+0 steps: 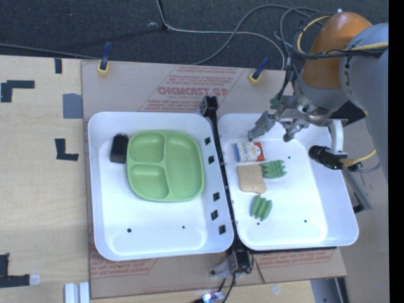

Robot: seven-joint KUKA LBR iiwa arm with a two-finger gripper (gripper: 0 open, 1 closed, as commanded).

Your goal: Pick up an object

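Note:
My gripper [276, 130] hangs open over the back of the right bin [328, 226], its two fingers spread apart with nothing between them. Just below and left of it lies a small white carton with blue and red print [248, 151]. A green toy piece [273, 168] sits to the carton's right. In front of the carton rests a tan slice of toast [251, 179], and nearer still a green bean-like piece [261, 207].
The left bin [104, 232] holds a green divided plate [165, 166] and a small black block [118, 148] at the plate's left. A black clip strip [216, 188] joins the two bins. Cables trail behind the arm at the back right.

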